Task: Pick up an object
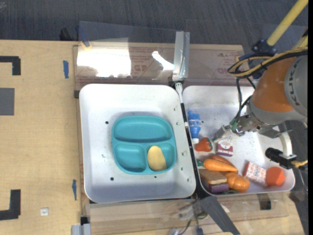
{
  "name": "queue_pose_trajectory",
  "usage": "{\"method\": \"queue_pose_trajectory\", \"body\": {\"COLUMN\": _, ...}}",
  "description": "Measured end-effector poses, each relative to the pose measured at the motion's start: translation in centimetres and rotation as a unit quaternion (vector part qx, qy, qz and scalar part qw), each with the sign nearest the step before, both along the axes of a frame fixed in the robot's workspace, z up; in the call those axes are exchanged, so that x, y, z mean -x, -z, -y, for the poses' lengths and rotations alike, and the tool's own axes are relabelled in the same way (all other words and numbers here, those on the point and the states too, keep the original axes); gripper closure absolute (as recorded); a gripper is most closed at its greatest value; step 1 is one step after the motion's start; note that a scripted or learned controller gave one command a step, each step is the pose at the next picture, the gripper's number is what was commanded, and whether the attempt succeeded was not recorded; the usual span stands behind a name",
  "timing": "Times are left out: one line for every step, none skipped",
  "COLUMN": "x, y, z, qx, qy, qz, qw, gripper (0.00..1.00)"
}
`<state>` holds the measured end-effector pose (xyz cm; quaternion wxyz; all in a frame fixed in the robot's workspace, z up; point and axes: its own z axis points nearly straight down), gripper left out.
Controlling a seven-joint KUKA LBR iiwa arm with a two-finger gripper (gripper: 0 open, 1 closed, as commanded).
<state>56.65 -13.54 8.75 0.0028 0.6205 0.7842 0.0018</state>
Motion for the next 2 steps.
{"method": "queue_pose_trajectory", "body": {"x": -0.1, "y": -1.1, "z": 0.0, "qx": 0.0007, "qy": 0.0, "qz": 0.002, "qw": 1.0, "gripper": 1.0}}
{"method": "queue_pose_trajectory", "body": {"x": -8.6, "y": -10.1, "z": -5.9, "qx": -0.0007, "qy": 0.071, "qz": 0.001, "qw": 0.9975, "gripper": 1.0}}
